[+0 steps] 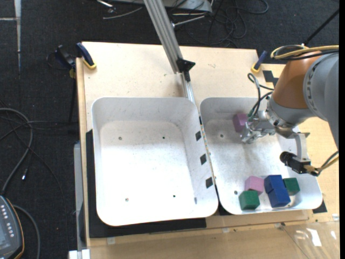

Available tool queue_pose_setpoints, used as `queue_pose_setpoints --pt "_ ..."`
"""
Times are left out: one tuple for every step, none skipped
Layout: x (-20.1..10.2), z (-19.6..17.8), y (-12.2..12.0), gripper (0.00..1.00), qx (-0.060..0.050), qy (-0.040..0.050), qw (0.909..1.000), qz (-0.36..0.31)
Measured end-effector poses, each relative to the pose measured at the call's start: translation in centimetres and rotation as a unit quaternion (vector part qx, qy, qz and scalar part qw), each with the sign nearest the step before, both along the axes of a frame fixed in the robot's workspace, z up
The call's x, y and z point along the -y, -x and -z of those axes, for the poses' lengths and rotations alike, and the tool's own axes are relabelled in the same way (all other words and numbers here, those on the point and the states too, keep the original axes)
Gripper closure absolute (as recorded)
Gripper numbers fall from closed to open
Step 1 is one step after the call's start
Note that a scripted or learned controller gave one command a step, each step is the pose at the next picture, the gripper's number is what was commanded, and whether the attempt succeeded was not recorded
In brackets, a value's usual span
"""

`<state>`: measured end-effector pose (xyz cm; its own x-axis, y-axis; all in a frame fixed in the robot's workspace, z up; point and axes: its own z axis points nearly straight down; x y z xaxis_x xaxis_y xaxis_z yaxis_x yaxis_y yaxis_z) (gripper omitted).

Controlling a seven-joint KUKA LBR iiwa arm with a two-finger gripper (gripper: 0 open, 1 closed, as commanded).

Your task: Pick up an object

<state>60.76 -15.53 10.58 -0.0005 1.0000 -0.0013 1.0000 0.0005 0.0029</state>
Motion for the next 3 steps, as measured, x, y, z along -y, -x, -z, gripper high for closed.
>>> queue_pose_setpoints --pt "0.0 0.1 0.0 0.00 -0.001 -0.0001 1.0000 0.000" --pt "0.2 1.0 -2.5 0.00 0.000 -0.0003 1.0000 -0.001" --pt "-4.3 1.0 -5.6 0.00 0.001 -0.0010 1.0000 -0.003"
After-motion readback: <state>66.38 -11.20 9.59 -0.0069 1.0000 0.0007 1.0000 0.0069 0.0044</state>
